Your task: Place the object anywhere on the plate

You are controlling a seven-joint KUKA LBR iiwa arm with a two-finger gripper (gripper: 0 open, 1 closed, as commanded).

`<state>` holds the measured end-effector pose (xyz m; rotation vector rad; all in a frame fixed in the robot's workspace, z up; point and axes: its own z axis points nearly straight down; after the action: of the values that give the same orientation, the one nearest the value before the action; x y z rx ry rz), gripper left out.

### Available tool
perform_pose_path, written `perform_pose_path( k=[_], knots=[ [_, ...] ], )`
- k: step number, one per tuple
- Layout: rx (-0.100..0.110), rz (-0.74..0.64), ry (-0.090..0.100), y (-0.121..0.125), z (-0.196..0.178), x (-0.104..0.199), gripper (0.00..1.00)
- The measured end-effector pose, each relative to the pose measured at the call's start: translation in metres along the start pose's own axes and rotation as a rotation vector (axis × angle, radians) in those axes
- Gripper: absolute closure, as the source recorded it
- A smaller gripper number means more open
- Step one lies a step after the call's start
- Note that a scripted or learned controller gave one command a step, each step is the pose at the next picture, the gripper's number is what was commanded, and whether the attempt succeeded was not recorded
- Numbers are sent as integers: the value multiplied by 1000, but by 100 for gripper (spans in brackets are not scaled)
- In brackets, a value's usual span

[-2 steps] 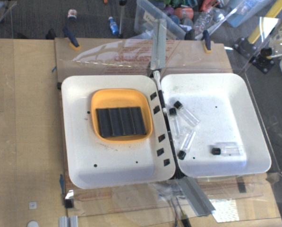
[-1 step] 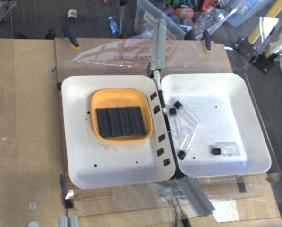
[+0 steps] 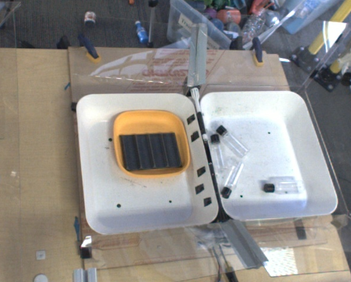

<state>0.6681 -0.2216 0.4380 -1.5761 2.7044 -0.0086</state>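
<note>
Three clear plastic vials with black caps are lying in the right bin (image 3: 293, 116). Two vials (image 3: 229, 143) (image 3: 233, 174) are crowding its 9 o'clock wall, and the third vial (image 3: 283, 186) is resting alone toward 5 o'clock. They are likely handling as light, stiff, slick and prone to rolling, so gripping the lone one across mid-barrel is looking safest. In the left bin (image 3: 99, 187), the orange plate (image 3: 128, 124) is already carrying a dark ribbed block (image 3: 150, 151).

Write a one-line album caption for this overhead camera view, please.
Yellow plate holding a dark ribbed block in the left bin; clear tubes lie in the right bin.
</note>
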Motion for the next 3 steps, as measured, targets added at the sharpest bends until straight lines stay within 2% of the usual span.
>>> perform_pose_path(
  k=[1, 3],
  knots=[
    [0, -118, 0, 0, 0, 0, 100],
    [-4, -784, -2, 0, 1, 0, 100]
  ],
)
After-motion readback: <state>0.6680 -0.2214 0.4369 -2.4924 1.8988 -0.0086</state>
